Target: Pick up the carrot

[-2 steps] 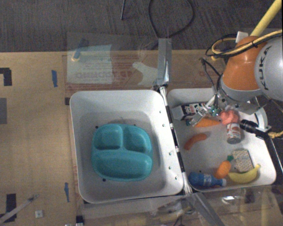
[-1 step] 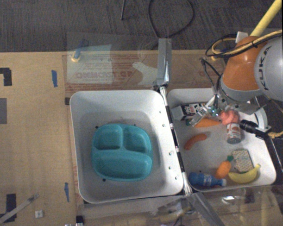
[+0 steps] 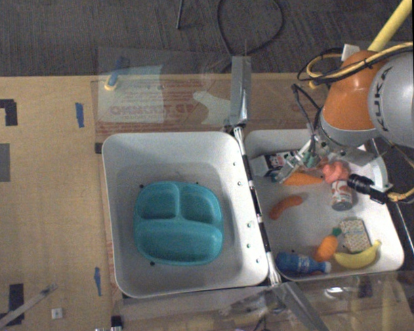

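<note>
**Bench** (image 3: 52, 201): pale wood with blue tape tabs and black marks. The top is flat, and a clear sheet (image 3: 164, 95) lies at 12 o'clock. Beyond it is dark carpet with a looped cable (image 3: 251, 21).

**Left bin** (image 3: 118, 158): white and shallow. A teal plate (image 3: 177, 223) sits at its centre.

**Right bin** (image 3: 393, 253): white and crowded.
- Box (image 3: 277, 162) at 10 o'clock.
- Sausage (image 3: 288, 206) near the centre.
- Bottle (image 3: 298, 263) at 7 o'clock.
- Carrot (image 3: 302, 180): a tapered orange piece at 11 o'clock, lying flat with its tip toward 9. It is just below the gripper, near the box and a pink lump (image 3: 334, 170).
- Stub (image 3: 326, 247) at 5 o'clock: orange with a green tip, and possibly a second carrot.
- Can (image 3: 341, 194) at 3 o'clock.
- Waffle (image 3: 354, 234) and banana (image 3: 357, 258) at 4 to 5 o'clock.

**Gripper** (image 3: 307, 156): at 12 o'clock in the right bin, over the carrot's thick end. The wrist hides it, so I cannot tell how far open it is or whether it has hold of anything.

**Risks (judged):**
- The box and the pink lump crowd the carrot, so a closing grip may catch a neighbour.
- The taper may squirt sideways on the smooth bin floor.
- The bin wall is close at 12 o'clock, which leaves little room to approach.
- The stub could be taken for the target.
</note>
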You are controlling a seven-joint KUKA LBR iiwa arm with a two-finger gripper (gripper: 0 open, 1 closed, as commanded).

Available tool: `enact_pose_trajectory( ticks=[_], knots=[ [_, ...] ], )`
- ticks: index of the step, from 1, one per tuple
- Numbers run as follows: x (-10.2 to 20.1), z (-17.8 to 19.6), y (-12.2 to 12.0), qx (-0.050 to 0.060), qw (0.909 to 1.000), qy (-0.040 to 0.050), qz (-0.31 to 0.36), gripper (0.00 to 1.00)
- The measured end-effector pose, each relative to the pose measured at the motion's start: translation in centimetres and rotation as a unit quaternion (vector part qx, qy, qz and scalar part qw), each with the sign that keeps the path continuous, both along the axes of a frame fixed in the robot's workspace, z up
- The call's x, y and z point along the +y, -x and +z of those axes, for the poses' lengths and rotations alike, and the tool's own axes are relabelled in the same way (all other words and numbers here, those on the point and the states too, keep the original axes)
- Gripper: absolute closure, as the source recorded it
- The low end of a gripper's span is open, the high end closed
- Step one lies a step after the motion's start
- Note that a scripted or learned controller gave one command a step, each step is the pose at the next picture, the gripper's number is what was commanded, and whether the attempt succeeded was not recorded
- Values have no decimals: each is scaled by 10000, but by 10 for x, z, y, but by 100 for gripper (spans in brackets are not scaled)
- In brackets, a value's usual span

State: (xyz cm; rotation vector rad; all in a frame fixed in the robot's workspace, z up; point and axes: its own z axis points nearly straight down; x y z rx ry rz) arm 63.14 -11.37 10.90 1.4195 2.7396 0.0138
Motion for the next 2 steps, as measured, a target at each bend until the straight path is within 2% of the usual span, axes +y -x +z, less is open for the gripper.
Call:
enact_pose_trajectory(
  ticks=[1, 2],
  knots=[
    [0, 0, -8, 47, 9992, 15, 389, 0],
    [-2, 17, -12, -16, 9992, 41, 392, 100]
  ],
)
